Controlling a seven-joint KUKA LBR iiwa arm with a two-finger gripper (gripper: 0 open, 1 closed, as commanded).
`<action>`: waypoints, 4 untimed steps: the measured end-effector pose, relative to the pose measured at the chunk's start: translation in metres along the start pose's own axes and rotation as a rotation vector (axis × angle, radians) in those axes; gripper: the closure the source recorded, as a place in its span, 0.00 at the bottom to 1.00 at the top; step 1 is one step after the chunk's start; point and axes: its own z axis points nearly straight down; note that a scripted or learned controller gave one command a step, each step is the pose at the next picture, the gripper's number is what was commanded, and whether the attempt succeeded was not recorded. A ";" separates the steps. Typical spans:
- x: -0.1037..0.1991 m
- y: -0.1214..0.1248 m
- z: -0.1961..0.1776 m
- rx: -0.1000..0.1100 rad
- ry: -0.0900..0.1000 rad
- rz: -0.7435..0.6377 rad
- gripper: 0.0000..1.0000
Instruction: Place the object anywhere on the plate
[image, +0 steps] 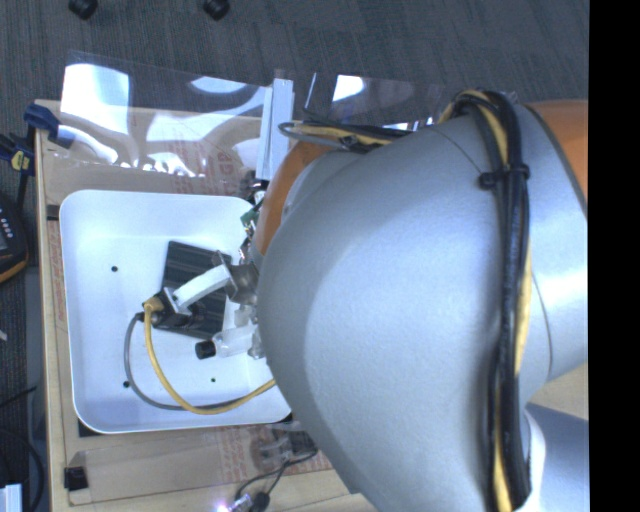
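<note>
Bench (130, 465) of pale board under two bins. Grey arm (420, 320) covers the right half. White left bin (90, 300) holds a dark ribbed slab (187, 260), likely the object, lying flat. Gripper (243, 300) sits low just beside it; grip state cannot be told. Placing apparently not yet done.

White bin (90, 300); grey arm (400, 330) (orange band (562, 150) near its wrist); black, faintly striped slab (188, 262).

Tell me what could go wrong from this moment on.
The large grey arm covers the right part of the shallow white bin, so whatever lies beneath is hidden and a grasp cannot be checked. The arm also seems close to the bin's right rim and might knock it.
</note>
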 end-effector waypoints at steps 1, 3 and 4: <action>0.043 0.028 0.000 0.002 0.000 -0.063 1.00; 0.141 -0.029 0.047 -0.001 0.005 0.006 1.00; 0.061 0.016 -0.001 0.003 -0.001 -0.156 1.00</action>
